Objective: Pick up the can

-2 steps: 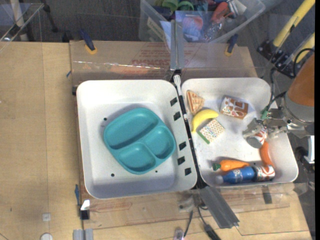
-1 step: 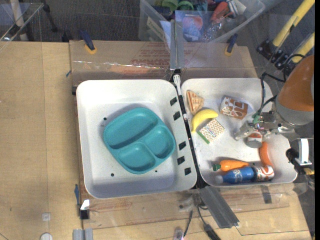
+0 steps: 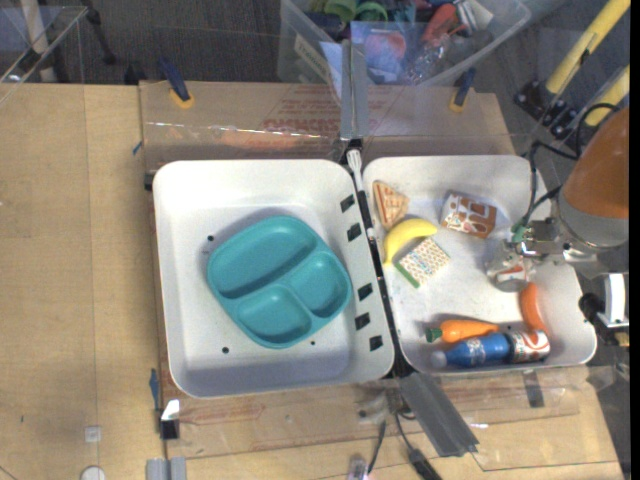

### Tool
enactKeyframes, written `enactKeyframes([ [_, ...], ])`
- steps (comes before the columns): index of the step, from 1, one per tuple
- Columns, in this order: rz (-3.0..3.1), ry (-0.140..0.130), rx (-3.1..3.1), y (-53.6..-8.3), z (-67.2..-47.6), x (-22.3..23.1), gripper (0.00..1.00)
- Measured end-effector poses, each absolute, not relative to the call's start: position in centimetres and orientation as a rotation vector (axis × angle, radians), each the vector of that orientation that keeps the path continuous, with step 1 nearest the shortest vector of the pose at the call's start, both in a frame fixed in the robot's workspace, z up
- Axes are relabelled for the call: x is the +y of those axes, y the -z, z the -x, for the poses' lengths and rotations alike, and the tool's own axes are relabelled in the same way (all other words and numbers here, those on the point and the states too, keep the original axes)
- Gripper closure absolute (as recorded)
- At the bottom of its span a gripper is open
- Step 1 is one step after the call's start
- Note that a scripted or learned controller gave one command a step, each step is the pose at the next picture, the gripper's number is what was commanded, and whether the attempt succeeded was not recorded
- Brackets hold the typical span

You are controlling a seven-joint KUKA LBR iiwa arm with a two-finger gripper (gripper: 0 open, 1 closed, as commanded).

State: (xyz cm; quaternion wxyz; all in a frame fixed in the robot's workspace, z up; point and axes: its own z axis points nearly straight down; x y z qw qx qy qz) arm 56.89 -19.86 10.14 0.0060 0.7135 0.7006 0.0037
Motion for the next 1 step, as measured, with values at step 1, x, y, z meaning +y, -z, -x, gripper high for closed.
enactKeyframes([
  [1,-2.361,0.001,2.073,-19.07,-60.5,-14.71,1.0],
])
